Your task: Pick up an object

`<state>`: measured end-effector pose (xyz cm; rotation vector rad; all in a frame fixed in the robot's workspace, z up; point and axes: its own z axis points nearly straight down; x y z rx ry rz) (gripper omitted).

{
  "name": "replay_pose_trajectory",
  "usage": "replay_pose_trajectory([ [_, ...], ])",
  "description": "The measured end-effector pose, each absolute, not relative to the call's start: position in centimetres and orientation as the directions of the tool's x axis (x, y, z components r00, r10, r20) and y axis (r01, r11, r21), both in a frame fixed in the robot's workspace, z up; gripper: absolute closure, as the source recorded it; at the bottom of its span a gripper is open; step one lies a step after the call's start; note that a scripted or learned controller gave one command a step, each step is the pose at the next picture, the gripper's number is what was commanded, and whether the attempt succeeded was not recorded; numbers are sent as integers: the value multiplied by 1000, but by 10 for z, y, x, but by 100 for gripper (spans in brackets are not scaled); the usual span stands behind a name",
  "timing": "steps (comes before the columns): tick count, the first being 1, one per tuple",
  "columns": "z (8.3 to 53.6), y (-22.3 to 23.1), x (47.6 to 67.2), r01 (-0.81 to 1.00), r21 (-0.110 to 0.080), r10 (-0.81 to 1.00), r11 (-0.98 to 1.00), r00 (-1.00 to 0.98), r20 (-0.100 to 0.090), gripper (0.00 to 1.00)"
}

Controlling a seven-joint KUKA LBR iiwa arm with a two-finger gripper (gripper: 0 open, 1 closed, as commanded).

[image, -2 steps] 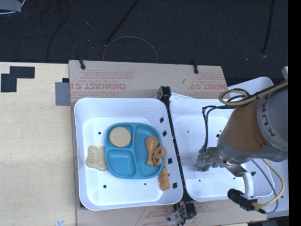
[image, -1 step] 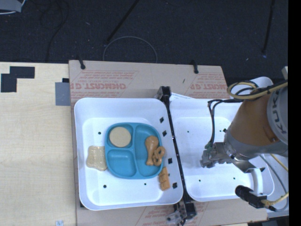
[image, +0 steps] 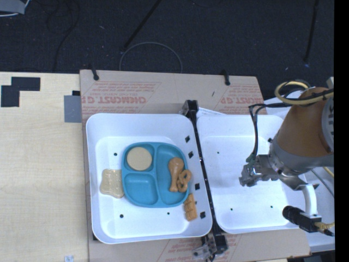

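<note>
- Left bin (image: 143, 224): shallow, white, left of centre frame; holds all the loose items listed below.
- Right bin (image: 229, 146): shallow, white, right of centre; shares a black-clipped divider with the left bin.
- Blue plate (image: 143, 191): three compartments, lying flat in the middle of the left bin. The lower left compartment is bare.
- Round tan biscuit (image: 138, 158): lies flat in the plate's upper left compartment.
- Long tan piece (image: 175, 171): knobbly, lying lengthwise in the plate's right compartment.
- Small looped tan piece (image: 186, 178): in the same compartment, touching the long piece on its right side.
- Pale toast-shaped slab (image: 112, 183): on the bin floor, touching the plate's left edge.
- Short tan chunk (image: 190, 207): on the bin floor just off the plate's lower right corner, near the divider.
- Gripper (image: 250, 176): over the middle of the right bin, well apart from every item in the left bin. Nothing is seen in its grasp, and whether it is wide or narrow cannot be told.
- Arm (image: 305, 135): grey with an orange-brown band, entering from the right edge of the frame.
- Cardboard sheet (image: 142, 94): brown with red print, under both bins.
- Bench top (image: 38, 173): pale wood, left of frame, with black markings (image: 22, 89) and a grey square (image: 71, 108) at upper left.
</note>
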<state>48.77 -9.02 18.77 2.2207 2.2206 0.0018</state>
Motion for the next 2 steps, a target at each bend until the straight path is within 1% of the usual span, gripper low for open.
replay_pose_trajectory([
  [1,232,-85,491,1000,2,1000,1,-1,0,100],
  [2,237,-25,501,1000,-2,1000,6,-6,2,100],
])
